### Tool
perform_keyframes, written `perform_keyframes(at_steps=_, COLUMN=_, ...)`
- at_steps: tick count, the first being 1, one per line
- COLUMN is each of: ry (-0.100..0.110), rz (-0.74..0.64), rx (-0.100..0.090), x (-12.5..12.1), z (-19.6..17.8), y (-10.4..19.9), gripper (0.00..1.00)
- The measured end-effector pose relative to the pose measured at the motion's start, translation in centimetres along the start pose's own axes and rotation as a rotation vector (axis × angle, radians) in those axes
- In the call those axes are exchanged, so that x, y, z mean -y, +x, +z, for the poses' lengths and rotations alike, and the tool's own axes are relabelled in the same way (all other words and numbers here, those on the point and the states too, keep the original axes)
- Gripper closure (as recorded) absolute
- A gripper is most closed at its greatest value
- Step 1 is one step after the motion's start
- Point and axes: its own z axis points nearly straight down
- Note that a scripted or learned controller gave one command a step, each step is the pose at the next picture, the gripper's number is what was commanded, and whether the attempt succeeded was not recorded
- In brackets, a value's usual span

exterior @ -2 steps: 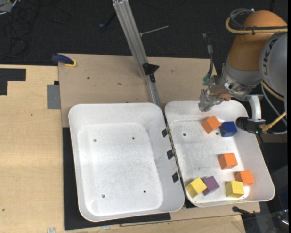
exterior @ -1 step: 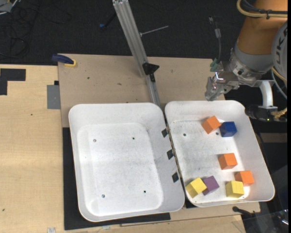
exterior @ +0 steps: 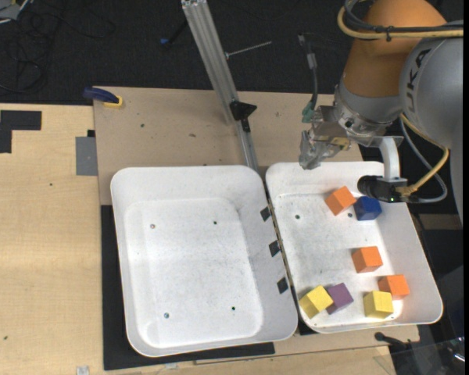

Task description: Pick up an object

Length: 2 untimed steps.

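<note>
Blocks lay scattered in the right bin (exterior: 422,287): orange cube (exterior: 340,200) touching nothing, blue block (exterior: 367,208) just beside it, more near the front rim. The gripper (exterior: 313,158) hung above the bin's far edge, nothing visibly held; its finger spacing was too blurred to judge.

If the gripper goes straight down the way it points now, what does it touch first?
Most likely bare floor at the far rim of the right bin. The gripper hangs above that edge, and the nearest object, an orange block, lies nearer the camera and to the side. Depth is hard to judge from this slant.
</note>
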Motion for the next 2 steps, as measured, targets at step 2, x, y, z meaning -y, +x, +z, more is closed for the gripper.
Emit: perform_keyframes(at_steps=2, ry=-0.002, rz=0.0, rx=0.0, x=-0.4, z=0.5, y=11.1, gripper=1.0)
